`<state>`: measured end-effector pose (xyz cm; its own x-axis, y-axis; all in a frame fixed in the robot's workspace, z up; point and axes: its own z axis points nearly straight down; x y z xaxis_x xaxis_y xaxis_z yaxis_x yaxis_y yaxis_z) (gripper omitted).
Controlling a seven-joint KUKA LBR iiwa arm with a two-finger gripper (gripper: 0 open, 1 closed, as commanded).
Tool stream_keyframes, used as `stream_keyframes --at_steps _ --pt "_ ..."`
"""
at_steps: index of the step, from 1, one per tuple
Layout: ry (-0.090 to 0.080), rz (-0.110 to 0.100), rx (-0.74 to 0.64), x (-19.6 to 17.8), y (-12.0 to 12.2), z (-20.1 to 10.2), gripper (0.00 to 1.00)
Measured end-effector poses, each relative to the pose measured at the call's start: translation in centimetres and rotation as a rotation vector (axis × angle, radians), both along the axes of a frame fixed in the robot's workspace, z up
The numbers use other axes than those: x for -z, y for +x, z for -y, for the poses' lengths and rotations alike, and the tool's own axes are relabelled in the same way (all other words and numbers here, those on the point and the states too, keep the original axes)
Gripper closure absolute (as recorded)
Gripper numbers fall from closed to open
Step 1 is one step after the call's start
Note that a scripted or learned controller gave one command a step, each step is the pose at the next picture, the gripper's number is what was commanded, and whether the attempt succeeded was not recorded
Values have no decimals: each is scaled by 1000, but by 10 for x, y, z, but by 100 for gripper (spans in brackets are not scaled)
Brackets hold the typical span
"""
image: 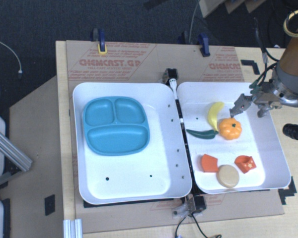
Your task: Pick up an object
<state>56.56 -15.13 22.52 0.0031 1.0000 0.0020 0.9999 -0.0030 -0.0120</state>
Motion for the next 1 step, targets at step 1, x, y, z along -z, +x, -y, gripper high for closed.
stream_keyframes --at_steps 1 --pt "-2 13 -3 -7 3 0 0"
